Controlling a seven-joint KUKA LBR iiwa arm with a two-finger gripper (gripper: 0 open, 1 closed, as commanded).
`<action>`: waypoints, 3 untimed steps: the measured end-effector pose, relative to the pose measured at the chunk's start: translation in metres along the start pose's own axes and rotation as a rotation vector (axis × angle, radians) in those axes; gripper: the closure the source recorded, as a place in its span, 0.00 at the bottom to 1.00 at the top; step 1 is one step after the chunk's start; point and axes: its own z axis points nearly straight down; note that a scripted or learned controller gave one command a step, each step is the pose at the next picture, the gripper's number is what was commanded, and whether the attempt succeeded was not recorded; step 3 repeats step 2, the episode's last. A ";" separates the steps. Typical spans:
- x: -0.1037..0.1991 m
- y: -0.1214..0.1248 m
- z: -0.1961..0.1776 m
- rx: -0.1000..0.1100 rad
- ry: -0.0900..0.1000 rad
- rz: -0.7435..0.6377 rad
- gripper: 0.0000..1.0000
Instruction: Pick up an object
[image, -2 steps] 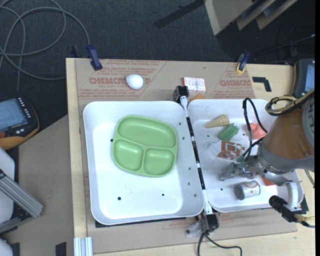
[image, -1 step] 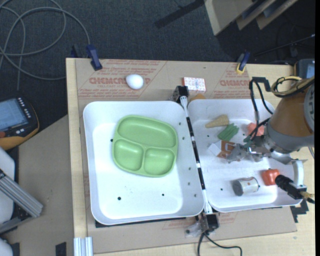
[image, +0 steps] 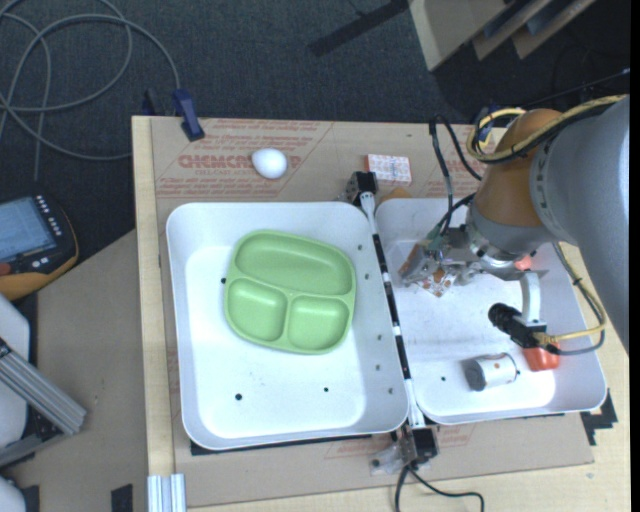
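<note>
We take the small grey-and-white cylinder (image: 490, 372) as one thing to pick. It lies on its side in the right bin (image: 450, 340), to the right of the green divided plate (image: 290, 290) and a little nearer the view's lower edge than the plate. It lies alone on the bin floor, apart from the tool.

The tool (image: 432, 270) is low over the same bin, just right of the plate's right rim and about level with the plate's middle, across the seam where the two bins meet. We cannot tell how far open it is, nor whether it has hold of anything; the cylinder is clearly not in it. The grey arm (image: 580, 180) with its orange band (image: 510, 190) reaches in from farther right of the plate.

The plate itself, the other thing to pick, has three compartments and sits flat in the left bin (image: 270, 400), toward that bin's far side.

Beyond the plate, on the bare bench (image: 300, 135) with red lettering, rests a white egg-shaped ball (image: 268, 162). A blue clip (image: 187, 115) sits farther off to the plate's upper left, at the bench edge. A small patterned card (image: 388, 168) lies beyond the plate's right side. Well left of the plate, off the bench, is a handheld device with a screen (image: 25, 235).
</note>
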 end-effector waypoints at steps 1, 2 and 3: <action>-0.010 0.045 -0.001 0.032 0.000 -0.002 0.00; -0.011 0.043 -0.010 0.042 -0.002 -0.005 1.00; -0.011 0.043 -0.010 0.042 -0.002 -0.005 1.00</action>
